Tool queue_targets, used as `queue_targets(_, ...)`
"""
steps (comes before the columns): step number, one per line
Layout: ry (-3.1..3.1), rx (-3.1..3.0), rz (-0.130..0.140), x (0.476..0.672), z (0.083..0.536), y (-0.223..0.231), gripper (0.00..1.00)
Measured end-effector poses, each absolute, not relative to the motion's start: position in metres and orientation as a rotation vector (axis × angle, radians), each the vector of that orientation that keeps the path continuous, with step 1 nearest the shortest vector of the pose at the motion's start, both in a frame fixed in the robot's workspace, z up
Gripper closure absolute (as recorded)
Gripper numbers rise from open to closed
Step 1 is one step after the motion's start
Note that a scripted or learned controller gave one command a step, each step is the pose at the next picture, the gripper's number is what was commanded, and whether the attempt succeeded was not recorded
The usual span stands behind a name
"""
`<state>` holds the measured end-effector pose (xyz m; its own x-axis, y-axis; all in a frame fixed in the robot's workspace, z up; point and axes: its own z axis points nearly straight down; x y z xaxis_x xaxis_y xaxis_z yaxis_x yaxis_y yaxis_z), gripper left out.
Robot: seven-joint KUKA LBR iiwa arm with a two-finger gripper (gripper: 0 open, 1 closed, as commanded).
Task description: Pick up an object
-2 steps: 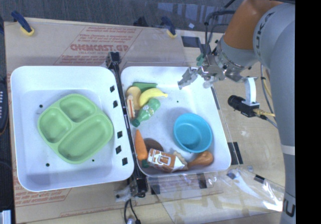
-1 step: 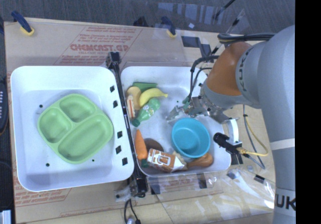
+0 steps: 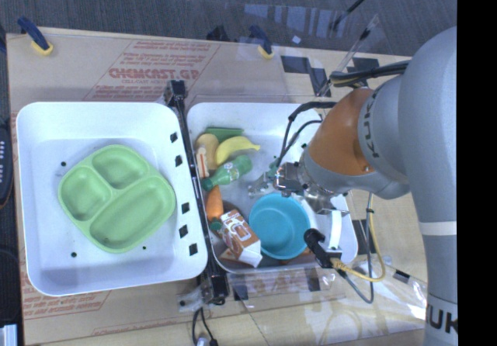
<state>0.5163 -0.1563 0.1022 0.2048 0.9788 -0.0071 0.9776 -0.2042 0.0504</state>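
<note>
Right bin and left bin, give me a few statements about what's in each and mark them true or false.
1. The green divided plate lies in the left bin. True.
2. The blue bowl sits in the left bin. False: it is in the right bin.
3. The banana lies in the right bin, farther from the camera than the blue bowl. True.
4. The green bottle stands upright on the plate. False: it lies on its side in the right bin.
5. The carton lies beside the blue bowl. True.
</note>
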Motion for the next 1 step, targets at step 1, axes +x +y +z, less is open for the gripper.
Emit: queue_targets(1,1.955,2.457,-0.01,0.5864,0.0929,-0.1231,0.0)
